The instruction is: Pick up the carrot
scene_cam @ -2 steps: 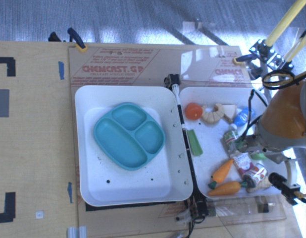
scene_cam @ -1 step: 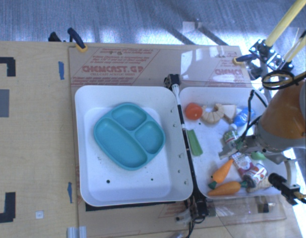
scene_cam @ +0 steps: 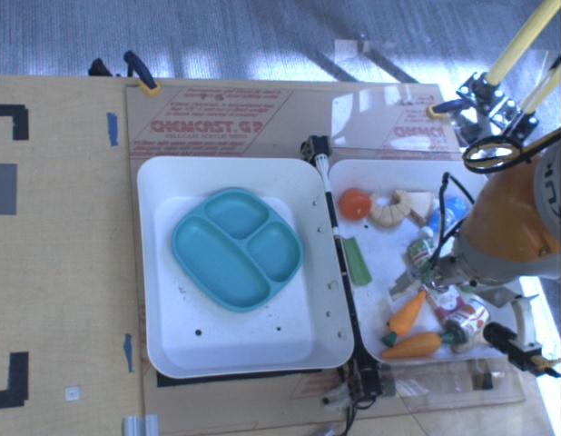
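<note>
- The arm (scene_cam: 512, 216) reaches in from the right, over the right bin (scene_cam: 376, 248).
- The gripper (scene_cam: 424, 278) hangs low above the bin's middle; whether its fingers are spread or closed cannot be told, and nothing is seen held between them.
- The carrot (scene_cam: 406, 315) lies tilted just below the gripper, near the bin's front.
- A second orange piece (scene_cam: 411, 344) lies just below the carrot.
- A green stick (scene_cam: 356, 261) lies near the divider.
- The left bin (scene_cam: 162, 243) holds a blue divided plate (scene_cam: 236, 248).
</note>
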Available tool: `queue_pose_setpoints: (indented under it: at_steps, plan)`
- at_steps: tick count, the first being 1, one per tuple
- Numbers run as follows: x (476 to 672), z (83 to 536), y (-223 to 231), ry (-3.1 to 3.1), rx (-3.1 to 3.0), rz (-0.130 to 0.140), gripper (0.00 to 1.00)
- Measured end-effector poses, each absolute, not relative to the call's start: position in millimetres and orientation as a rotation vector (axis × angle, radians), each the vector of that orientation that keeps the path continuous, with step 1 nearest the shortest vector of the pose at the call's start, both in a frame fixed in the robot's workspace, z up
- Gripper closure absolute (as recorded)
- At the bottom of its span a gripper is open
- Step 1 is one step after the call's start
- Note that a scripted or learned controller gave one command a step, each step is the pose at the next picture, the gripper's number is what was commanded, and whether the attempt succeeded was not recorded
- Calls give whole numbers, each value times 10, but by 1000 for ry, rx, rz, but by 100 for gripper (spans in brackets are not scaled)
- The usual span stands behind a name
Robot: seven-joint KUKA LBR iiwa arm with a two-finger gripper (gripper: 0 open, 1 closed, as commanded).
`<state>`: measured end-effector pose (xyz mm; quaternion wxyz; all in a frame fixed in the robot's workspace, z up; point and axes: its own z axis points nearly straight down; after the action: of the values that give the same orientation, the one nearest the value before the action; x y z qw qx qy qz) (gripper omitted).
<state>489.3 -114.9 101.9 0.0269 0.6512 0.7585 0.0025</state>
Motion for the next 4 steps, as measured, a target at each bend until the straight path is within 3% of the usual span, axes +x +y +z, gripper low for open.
queue_pose_setpoints:
  at_steps: [1,2,4]
  plan:
    - [4958,1157,-1195,2316,1995,16,100]
    - [4949,1144,-1188,2320,1995,15,0]
    - [4946,1020,-1048,2118,2229,33,0]
